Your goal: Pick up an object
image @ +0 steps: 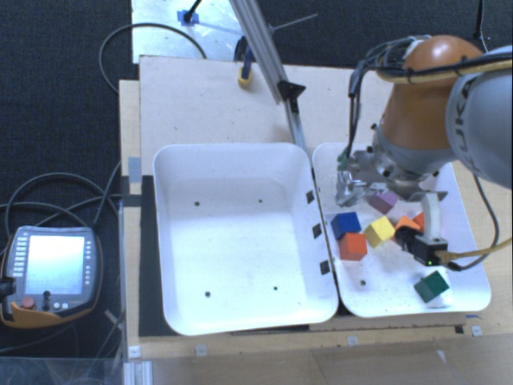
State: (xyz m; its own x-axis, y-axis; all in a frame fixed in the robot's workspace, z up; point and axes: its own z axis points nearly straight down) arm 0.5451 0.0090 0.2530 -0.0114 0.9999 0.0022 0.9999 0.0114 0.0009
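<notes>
End effector (350, 184): down low in the right bin, near its back-left corner, hung under the grey wrist with the orange band (429, 95). How wide it is spread I cannot tell, and nothing shows gripped in it.
Green block (433, 285): nearest of the lot, off alone by the front-right corner, so plenty of room around it for a clean approach.
Red block (353, 246): just in front of the end effector, touching or nearly touching its neighbours.
Blue block (346, 224): right behind the red one, closest piece to the tool and my guess for the likeliest target.
Yellow block (380, 231): beside blue and red; the tight cluster could crowd a grasp.
Orange block (409, 222): partly hidden by the arm's black fitting.
Purple block (383, 202): tucked under the wrist, half covered.
Right bin (473, 295): holds every block, so the picking happens here.
Left bin (232, 239): alongside, walls touching the right one.
Bench (200, 95): carries both bins, bare board behind.
</notes>
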